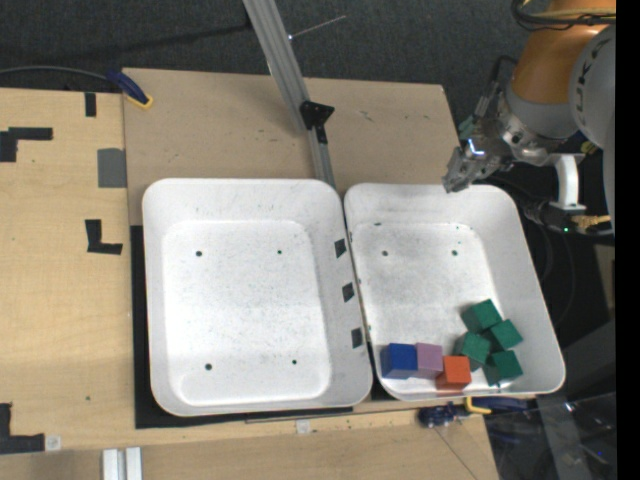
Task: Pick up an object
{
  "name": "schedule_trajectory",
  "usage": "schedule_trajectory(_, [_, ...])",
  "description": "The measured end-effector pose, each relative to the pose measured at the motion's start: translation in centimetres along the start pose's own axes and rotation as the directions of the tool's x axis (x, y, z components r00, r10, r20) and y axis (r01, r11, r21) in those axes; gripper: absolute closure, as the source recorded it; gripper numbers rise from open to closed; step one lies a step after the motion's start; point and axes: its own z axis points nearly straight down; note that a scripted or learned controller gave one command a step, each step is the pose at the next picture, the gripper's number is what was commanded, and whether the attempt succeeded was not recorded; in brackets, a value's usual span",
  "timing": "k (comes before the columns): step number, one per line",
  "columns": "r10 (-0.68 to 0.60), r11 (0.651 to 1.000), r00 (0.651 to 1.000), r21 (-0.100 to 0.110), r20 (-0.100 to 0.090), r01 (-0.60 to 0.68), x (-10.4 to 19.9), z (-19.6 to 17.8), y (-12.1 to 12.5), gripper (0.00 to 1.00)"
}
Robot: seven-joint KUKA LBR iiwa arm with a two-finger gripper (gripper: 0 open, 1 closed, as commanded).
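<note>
Several small blocks lie in the near right corner of the right bin (420, 218): a blue block (400, 359), a lilac block (430, 358), an orange block (456, 371) and a cluster of green blocks (490, 338). My gripper (462, 172) hangs over the far rim of the right bin, well away from the blocks. Nothing shows between its fingers.
The left bin (240, 298) sits beside the right one. A slanted metal pole (285, 63) with a black clamp rises behind the bins. Black tape marks and a blue-yellow clip (130, 85) lie on the bench at left. Cables run at the right.
</note>
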Motion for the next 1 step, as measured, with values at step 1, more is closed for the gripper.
schedule_trajectory(1, [-0.002, 1.0, 1.0, 0.005, -0.001, 0.002, 4.15, 0.33, -2.14, 1.0])
